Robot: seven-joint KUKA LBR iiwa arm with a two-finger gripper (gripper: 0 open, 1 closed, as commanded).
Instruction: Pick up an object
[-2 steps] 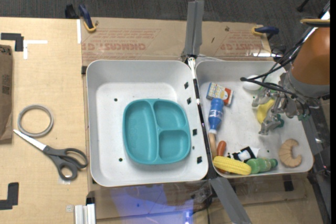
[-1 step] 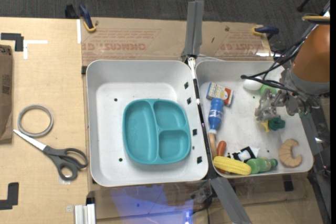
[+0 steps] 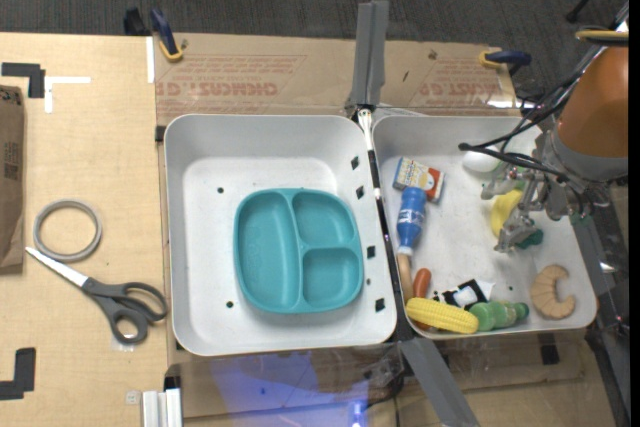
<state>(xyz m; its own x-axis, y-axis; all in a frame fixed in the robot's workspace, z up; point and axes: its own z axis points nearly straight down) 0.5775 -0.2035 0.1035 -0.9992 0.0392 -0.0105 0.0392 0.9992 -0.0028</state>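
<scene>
The right bin (image 3: 455, 245) holds several small items. A blue bottle (image 3: 411, 215) and a small white, orange and blue box (image 3: 416, 177) lie near its left wall. Along the front edge sit a red sausage (image 3: 421, 281), a corn cob (image 3: 441, 317), a green vegetable (image 3: 497, 315) and a tan croissant (image 3: 552, 292). My gripper (image 3: 514, 233) hangs low in the bin's right half. It is right beside a yellow banana-like piece (image 3: 504, 208) and a small dark green item (image 3: 530, 238). A white object (image 3: 487, 161) lies just behind them.
The left bin (image 3: 190, 215) bears a teal divided plate (image 3: 298, 249). Scissors (image 3: 105, 295) and a tape roll (image 3: 67, 228) lie on the bench to the left. Cables and the arm crowd the right bin's far right corner.
</scene>
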